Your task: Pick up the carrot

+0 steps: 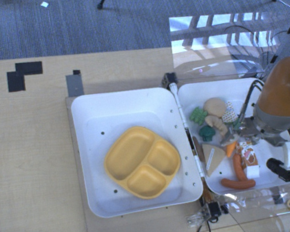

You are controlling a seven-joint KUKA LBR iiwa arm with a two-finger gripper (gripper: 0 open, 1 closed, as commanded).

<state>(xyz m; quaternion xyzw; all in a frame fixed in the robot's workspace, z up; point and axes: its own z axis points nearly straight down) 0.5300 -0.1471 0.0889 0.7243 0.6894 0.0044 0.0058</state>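
Note:
The carrot (230, 149) is a small orange piece lying in the right bin (285, 174), between a pale cheese wedge (214, 158) and a red-and-white packet (249, 158). My gripper (241, 136) reaches in from the right, below the orange band of the arm (282, 92). It hangs right over the carrot's upper right end and partly covers it. Whether it touches the carrot is not visible.
The right bin also holds a green broccoli (198, 115), a beige lump (215, 106), a teal piece (207, 132) and two sausages (237, 183). A yellow divided plate (140, 162) lies in the left bin (91, 146). A raised divider (187, 134) separates the bins.

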